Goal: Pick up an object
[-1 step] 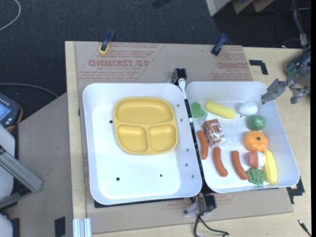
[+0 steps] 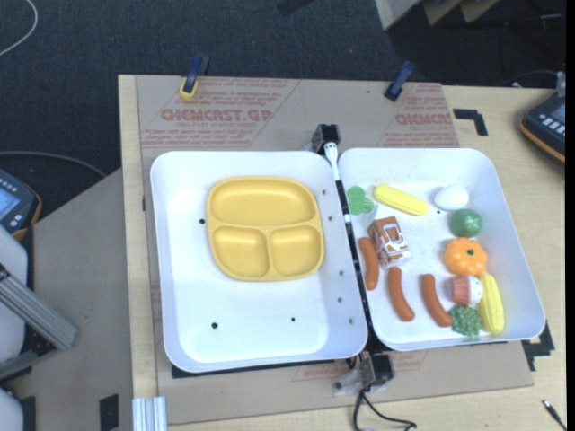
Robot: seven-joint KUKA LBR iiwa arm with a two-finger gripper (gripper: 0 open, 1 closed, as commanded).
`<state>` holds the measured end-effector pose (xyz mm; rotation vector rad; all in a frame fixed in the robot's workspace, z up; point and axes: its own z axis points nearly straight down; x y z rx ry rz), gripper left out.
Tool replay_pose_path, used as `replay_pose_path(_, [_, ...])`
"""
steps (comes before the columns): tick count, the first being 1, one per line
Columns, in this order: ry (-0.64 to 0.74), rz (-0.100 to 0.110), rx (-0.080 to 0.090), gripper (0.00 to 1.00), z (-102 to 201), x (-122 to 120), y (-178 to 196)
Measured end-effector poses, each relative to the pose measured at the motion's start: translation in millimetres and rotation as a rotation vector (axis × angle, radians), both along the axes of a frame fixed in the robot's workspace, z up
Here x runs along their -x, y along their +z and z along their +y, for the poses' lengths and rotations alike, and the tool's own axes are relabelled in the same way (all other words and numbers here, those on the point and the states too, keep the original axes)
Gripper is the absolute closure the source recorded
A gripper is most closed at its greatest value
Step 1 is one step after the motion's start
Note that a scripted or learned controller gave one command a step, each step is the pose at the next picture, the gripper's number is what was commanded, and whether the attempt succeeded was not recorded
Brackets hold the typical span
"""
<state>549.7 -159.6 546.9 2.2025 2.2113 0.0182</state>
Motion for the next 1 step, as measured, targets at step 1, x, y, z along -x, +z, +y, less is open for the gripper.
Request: replay_pose_path(1, [-0.002, 0.015, -0.002, 1.0, -0.9, -1.0, 0.1])
